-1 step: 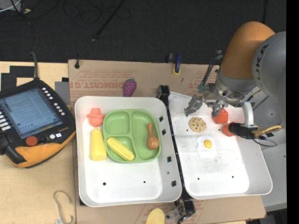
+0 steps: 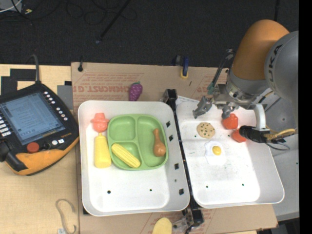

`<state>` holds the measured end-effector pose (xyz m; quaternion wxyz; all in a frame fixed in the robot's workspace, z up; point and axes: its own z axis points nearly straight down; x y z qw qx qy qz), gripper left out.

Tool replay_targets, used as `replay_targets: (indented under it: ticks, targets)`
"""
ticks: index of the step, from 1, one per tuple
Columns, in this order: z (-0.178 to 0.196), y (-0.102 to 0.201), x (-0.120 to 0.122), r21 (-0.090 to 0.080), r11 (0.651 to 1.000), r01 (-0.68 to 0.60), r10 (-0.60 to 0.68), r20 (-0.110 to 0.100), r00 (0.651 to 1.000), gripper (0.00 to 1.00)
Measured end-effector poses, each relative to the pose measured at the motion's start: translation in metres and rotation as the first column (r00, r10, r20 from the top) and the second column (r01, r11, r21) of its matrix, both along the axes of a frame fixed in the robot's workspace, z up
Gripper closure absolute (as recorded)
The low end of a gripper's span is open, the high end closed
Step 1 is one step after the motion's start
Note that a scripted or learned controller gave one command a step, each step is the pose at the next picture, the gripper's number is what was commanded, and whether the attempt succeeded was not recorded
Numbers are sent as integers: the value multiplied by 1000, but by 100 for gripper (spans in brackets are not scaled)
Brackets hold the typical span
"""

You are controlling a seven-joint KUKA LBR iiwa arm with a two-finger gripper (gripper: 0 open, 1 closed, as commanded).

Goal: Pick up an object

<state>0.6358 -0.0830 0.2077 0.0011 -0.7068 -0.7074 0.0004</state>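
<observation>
Gripper over right bin, fingers spread apart, nothing between them. Red object touches one fingertip. Cookie just below gripper, fried egg below cookie.

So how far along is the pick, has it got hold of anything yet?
Nothing looks picked up yet. The gripper is over the right bin's far edge with open fingers and nothing between them. The cookie, fried egg and red piece lie in that bin. Closing on one and lifting remain.
</observation>
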Motion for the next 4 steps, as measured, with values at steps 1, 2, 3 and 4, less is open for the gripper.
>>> replay_targets:
  ticks: [1, 2, 3, 4]
  targets:
    - [-49, -4, 6, -1, 1000, 0, 0, -3, 1000, 0]
    - [-93, -7, 6, 0, 1000, 0, 0, -4, 1000, 0]
    - [-118, -5, 7, -4, 1000, -1, 2, 3, 1000, 0]
    - [-105, -7, 9, -5, 1000, 2, -2, 9, 1000, 100]
